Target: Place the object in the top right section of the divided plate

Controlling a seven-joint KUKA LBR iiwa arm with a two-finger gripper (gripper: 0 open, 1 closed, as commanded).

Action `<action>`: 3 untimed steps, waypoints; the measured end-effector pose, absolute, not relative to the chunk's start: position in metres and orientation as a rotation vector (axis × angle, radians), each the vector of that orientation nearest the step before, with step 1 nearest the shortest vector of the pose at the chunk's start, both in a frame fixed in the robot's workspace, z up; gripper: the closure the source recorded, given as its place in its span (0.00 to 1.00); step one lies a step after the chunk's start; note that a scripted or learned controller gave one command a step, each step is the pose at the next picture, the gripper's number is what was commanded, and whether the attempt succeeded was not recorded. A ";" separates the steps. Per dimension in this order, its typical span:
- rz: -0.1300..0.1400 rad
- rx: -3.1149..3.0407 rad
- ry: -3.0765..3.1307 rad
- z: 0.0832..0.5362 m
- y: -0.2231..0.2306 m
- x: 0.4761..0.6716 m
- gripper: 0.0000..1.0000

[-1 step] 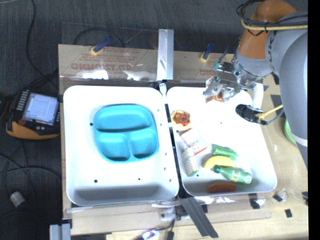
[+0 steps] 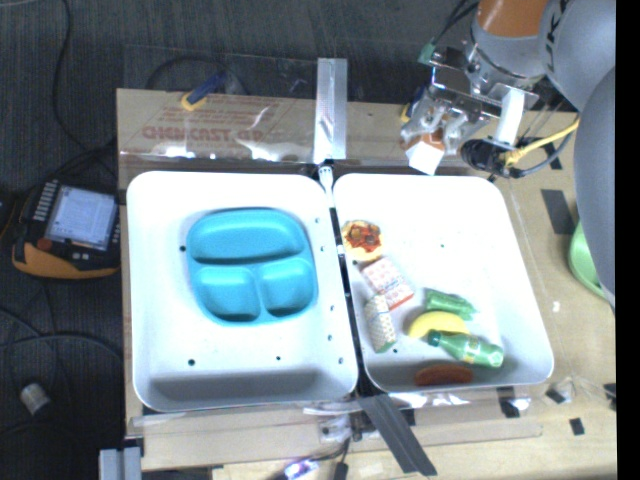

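The blue divided plate [image 2: 250,263] lies in the left white bin [image 2: 160,368]; it has one long section at the back and two smaller ones at the front, all bare. My gripper [image 2: 428,148] hangs above the back edge of the right bin [image 2: 520,268], near its left corner. A small white and orange object [image 2: 425,157] sits between the fingertips, lifted off the bench, and the fingers are shut on it.
The right bin holds a round pizza-like piece [image 2: 362,234], two red and white packets [image 2: 386,280], a green item [image 2: 448,302], a yellow banana [image 2: 438,321], a green bottle [image 2: 468,348] and a reddish-brown piece [image 2: 443,375]. A metal post [image 2: 331,108] stands behind the divider between the bins.
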State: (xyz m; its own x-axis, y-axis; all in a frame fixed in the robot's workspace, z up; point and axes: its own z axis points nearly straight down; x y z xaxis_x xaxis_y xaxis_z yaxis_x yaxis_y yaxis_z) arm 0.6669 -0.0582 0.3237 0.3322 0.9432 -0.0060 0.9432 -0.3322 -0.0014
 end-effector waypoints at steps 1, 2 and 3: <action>-0.009 2.562 1.813 0.324 -0.058 0.667 0.00; -0.008 2.496 1.905 0.323 0.007 0.668 0.00; -0.007 2.574 1.802 0.307 0.009 0.668 0.00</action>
